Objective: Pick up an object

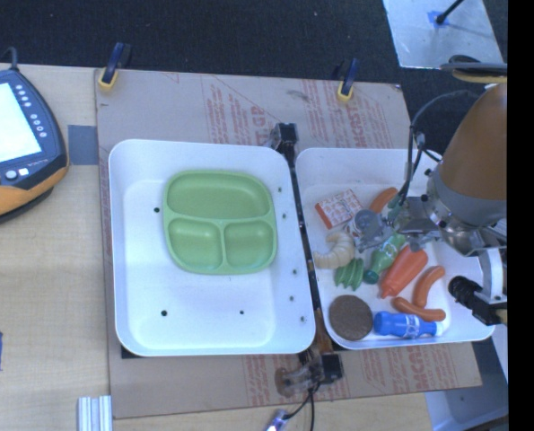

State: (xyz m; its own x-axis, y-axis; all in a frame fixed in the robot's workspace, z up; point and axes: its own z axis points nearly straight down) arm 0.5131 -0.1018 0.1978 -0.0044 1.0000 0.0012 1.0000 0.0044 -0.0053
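We see the grey arm with its orange band point(482, 146) reaching in from the right edge of the bench and bending down over the right white bin point(313, 164). Its gripper point(394, 225) sits low among the toys near the middle of that bin; we cannot tell how it is set, because the metal parts blur into the clutter.

Just below the gripper lies an orange plastic carrot point(403, 272), slanted, with a green plastic vegetable point(349, 272) on its left. A red sausage-shaped toy point(425, 287) lies to the carrot's right, and another point(421, 312) below it. Along the bin's near edge rest a blue plastic bottle point(407, 325) lying on its side and, touching its left end, a brown round disc point(350, 317). A red-and-white printed packet point(338, 208) lies toward the far left of that bin, with a pale cream-coloured toy point(332, 251) below it.

The left white bin point(132, 241) holds a light green divided plastic plate point(220, 221) in its far half; the near half shows bare white floor. The two bins touch along their shared edge.

At the bench's left edge rests a grey-and-orange control pendant with a screen point(11, 142), well apart from both bins.
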